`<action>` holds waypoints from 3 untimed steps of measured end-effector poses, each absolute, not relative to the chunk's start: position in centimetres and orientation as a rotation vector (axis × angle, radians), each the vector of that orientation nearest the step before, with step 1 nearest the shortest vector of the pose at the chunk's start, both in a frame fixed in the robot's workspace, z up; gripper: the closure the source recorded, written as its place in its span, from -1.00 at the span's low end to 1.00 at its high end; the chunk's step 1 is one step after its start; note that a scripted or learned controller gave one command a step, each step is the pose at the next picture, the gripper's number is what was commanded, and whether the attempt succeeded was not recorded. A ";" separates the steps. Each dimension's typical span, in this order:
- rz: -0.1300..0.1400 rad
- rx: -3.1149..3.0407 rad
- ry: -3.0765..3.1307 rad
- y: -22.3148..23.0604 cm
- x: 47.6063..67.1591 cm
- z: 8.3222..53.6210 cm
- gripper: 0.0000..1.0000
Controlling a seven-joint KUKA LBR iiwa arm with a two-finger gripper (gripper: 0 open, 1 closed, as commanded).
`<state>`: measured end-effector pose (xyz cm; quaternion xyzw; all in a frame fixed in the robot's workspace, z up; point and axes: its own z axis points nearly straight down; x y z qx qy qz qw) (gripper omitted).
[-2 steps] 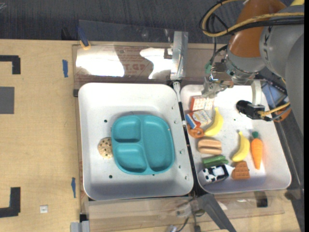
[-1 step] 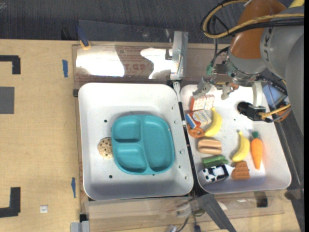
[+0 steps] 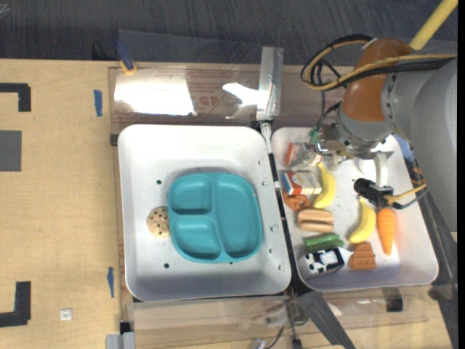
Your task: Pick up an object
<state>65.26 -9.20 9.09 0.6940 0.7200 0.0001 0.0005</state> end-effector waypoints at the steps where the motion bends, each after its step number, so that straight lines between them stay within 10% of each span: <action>1: 0.005 2.175 2.260 -9.1 65.4 10.3 1.00; 2: 0.008 2.215 2.225 -3.6 60.4 18.8 1.00; 3: 0.001 2.367 2.064 -3.3 63.4 19.3 1.00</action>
